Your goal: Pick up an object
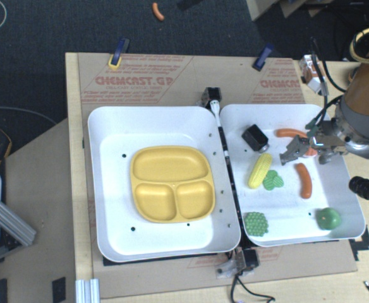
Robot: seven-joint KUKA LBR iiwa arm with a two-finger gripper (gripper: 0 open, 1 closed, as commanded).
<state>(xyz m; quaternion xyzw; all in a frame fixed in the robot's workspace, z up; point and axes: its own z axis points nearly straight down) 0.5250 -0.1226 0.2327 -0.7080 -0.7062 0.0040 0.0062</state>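
Jaws (302, 149) spread wide, holding nothing, above sausage (305, 180) in right bin (355, 197).

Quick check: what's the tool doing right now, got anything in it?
Tool: open, fingers spread, nothing between them; it sits over the right bin, between the two sausages.

Single fixed camera, mounted above the bench (172, 74) and angled down at a slant. Far edge of the bench sits toward the top of the frame, near edge toward the bottom. Distance moderate: both white bins fit whole, left bin (108, 131) and right bin (235, 115) side by side, with dark floor showing beyond the bench's far and left edges. Arm (364, 100) enters from the frame's right side, over the right bin's right edge.
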